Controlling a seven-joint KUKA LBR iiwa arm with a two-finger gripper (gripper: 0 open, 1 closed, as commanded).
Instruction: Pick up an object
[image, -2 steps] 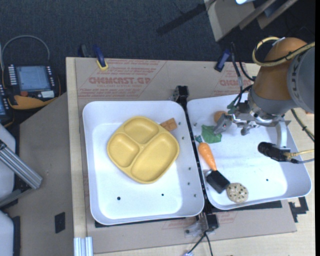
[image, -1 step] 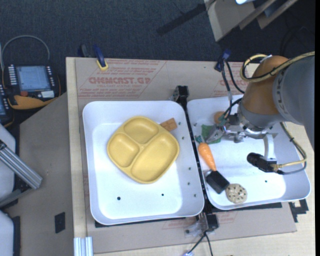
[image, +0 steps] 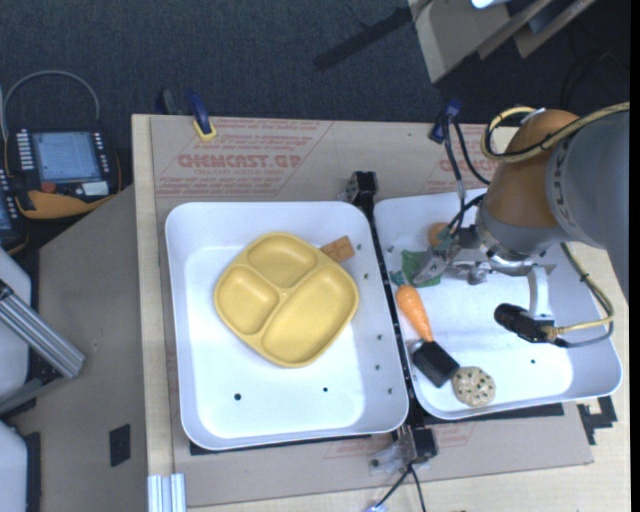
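White plastic makes up both shallow bins on the bench (image: 150, 300), which is covered by a tan printed board. Nearest the camera, at the bottom of the right bin (image: 590, 375), lies a round speckled cookie (image: 473, 385), and just beside it, up and to the left, a small black block (image: 434, 362) tilted on a diagonal. Touching or nearly touching the block's upper end is an orange carrot (image: 414, 312), lying lengthwise close to the bin's left wall. Further up sits a green leafy piece (image: 413, 263), with a small orange item (image: 438, 233) beyond it, partly hidden by the arm.

The left bin (image: 190, 380) holds a yellow divided plate (image: 287, 297) with three compartments, set near the middle. A small brown block (image: 338, 248) peeks out from under or beside the plate's upper right edge.

The grey arm with its orange band (image: 525, 185) hangs over the upper part of the right bin. The pincer (image: 455, 268) is low near the green piece, and I cannot tell how it stands, nor whether anything is in it.

Beyond the bench, at far left, rests a handheld control pendant (image: 62, 165) with a lit screen.
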